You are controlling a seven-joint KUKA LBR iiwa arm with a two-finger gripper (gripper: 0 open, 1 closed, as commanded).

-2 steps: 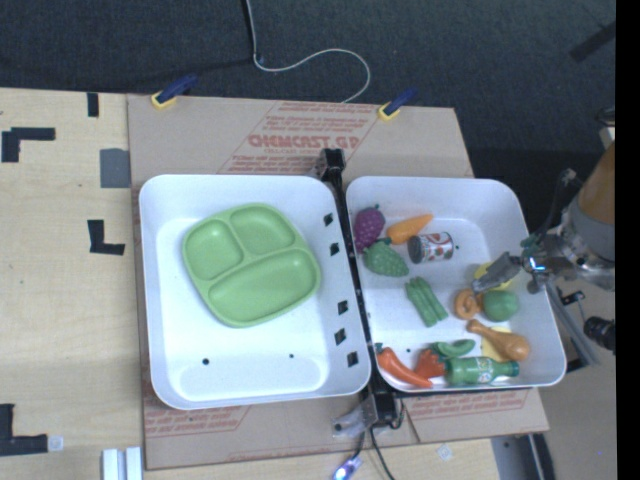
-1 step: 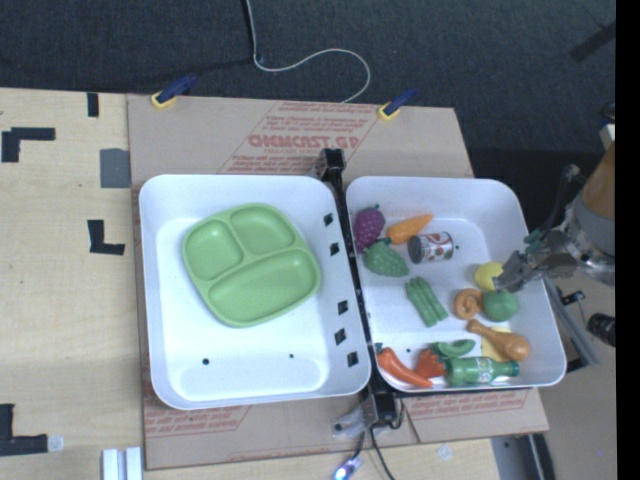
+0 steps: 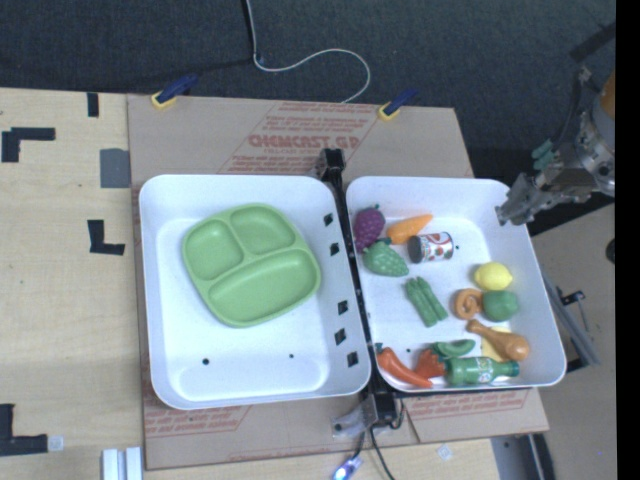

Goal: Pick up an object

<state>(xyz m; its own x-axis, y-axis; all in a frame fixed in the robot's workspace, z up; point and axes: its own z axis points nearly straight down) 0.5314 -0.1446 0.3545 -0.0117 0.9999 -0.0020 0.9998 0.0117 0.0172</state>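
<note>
Gripper (image 3: 512, 211) hangs over the upper right corner of the right bin (image 3: 520, 268), nothing between its fingers as far as the slanted view shows, though I cannot tell whether they are spread or pressed together. Toy food lies below it in that bin: grapes (image 3: 368, 225), a carrot (image 3: 409, 229), a can (image 3: 433, 246), a lemon (image 3: 492, 276) and a green bottle (image 3: 480, 371). A green divided plate (image 3: 251, 264) sits in the left bin (image 3: 160, 298).

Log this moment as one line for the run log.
gripper: above right bin's far right corner | holding: nothing seen | toy food untouched | green plate: left bin
</note>
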